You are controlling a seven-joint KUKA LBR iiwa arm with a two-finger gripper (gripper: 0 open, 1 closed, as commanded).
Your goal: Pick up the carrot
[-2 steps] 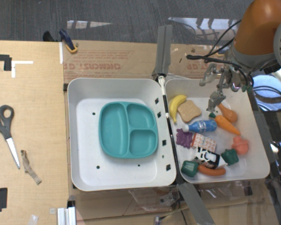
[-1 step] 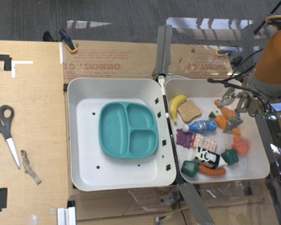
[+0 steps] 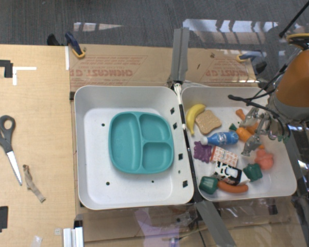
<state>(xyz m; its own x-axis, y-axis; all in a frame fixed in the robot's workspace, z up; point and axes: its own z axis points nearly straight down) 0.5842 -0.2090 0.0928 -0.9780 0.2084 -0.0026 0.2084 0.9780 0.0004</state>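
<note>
I see the carrot (image 3: 243, 133) in the right bin (image 3: 286, 187), near its right side, just under my gripper (image 3: 257, 133); I cannot tell how the jaws stand. A blue bottle (image 3: 221, 138) lies left of it, toast (image 3: 208, 122) beyond

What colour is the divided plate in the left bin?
Teal, plain and unpatterned: the divided plate shows best in the camera view, lying in the left bin.

arm (image 3: 298, 81) cut off at right edge, carrot (image 3: 244, 133) partly hidden behind end effector (image 3: 255, 138), finger gap unclear
</note>
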